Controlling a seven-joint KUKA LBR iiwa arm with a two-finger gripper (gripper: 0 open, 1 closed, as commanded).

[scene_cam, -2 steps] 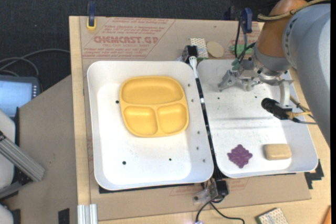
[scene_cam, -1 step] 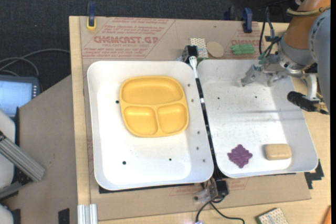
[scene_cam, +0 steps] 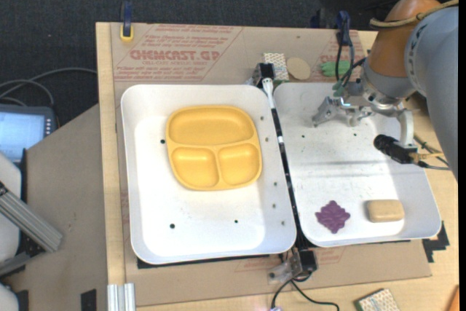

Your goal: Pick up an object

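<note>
**Operator:** Reading the bench from the left, report the left half.

**Arm:** 1. A blue clamp (scene_cam: 127, 17) grips the far left corner of the board (scene_cam: 182, 54), which carries red printed lettering.
2. The left bin (scene_cam: 145, 215) rests on that board.
3. One yellow divided plate (scene_cam: 214, 146) lies flat in the bin's far half, clear of every wall. It has three compartments: one long one on the far side and two smaller ones on the near side.

**Operator:** Report the right half, including the end effector.

**Arm:** 1. A round tan disc (scene_cam: 298, 68) lies on the board just beyond the right bin's far left corner. A green item (scene_cam: 333, 69) lies to the right of the disc; I cannot identify it.
2. The right bin (scene_cam: 328, 164) stands edge to edge with the left bin.
3. Two candidate objects lie near this bin's near wall. The purple piece (scene_cam: 333, 215), with a bumpy outline, is the left one.
4. My gripper (scene_cam: 336, 119) is over the far part of the same bin, well apart from both candidates. My fingers are spread wide, and nothing sits between them.
5. The tan block (scene_cam: 384, 210), rounded at its corners, lies to the right of the purple piece, near it but not touching.
6. My orange band (scene_cam: 397, 40) rises above the bin's far right corner.
</note>
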